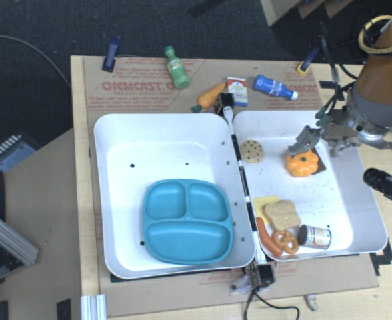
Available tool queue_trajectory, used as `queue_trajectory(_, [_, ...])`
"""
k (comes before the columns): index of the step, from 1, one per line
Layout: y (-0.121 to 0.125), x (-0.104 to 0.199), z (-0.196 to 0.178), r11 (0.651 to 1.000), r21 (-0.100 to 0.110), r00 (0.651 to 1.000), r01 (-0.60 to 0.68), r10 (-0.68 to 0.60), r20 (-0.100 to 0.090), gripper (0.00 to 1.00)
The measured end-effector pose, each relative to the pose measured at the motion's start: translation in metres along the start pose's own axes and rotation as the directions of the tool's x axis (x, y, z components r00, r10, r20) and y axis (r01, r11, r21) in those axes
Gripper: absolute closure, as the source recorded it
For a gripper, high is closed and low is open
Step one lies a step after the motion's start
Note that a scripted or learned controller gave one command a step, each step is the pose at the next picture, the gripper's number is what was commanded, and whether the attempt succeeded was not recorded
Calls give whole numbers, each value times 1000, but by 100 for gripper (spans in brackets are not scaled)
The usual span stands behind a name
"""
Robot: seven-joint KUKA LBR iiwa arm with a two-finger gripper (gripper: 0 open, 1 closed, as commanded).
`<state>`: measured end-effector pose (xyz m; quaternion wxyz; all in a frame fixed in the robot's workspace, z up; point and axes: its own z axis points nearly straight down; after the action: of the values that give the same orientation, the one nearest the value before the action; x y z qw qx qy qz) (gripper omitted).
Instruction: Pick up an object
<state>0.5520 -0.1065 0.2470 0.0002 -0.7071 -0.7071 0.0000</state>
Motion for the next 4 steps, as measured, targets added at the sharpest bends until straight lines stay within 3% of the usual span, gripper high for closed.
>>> queue_trajectory(1, [27, -47, 91, 1000, 2, 1000, -1, 1, 0, 0])
queue_trajectory(2, [59, -56, 159, 1000, -6, 1000, 1, -1, 2, 0])
queue_trajectory(3, [60, -57, 149, 1000, -9, 1000, 0, 0, 4, 100])
queue_trajectory(4, [115, -4, 118, 1000, -3, 1000, 2, -2, 0, 100])
